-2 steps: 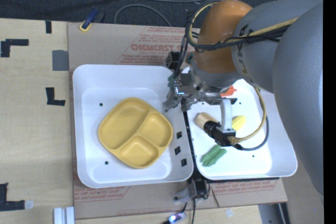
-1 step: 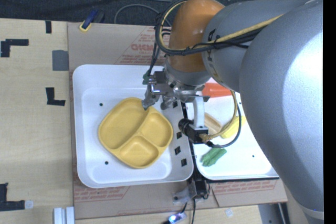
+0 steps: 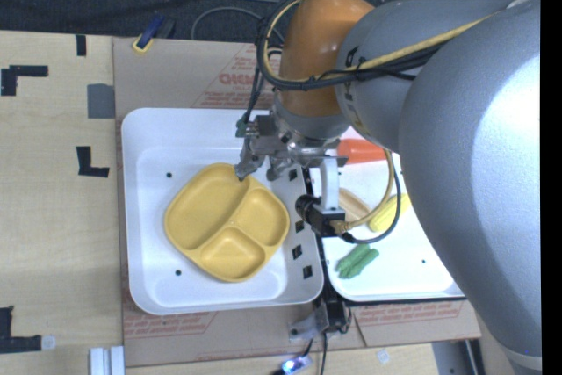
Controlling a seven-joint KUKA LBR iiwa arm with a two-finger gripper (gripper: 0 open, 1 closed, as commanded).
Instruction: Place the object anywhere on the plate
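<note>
Cardboard-covered bench with two white bins side by side, dark floor and cables beyond its far edge.

The left bin [image 3: 149, 189] holds a yellow divided plate [image 3: 226, 221], lying flat with its three compartments bare. The grey arm [image 3: 457, 127] reaches in from the right, its orange band [image 3: 320, 48] above the wrist, and the gripper [image 3: 248, 161] hangs over the plate's far right edge; whether its fingers are spread or closed cannot be told, and nothing is seen between them. In the right bin [image 3: 413, 277] lie a green object [image 3: 356, 261], a yellow object [image 3: 385, 213] and an orange one [image 3: 362, 151], partly hidden by the arm.
</note>
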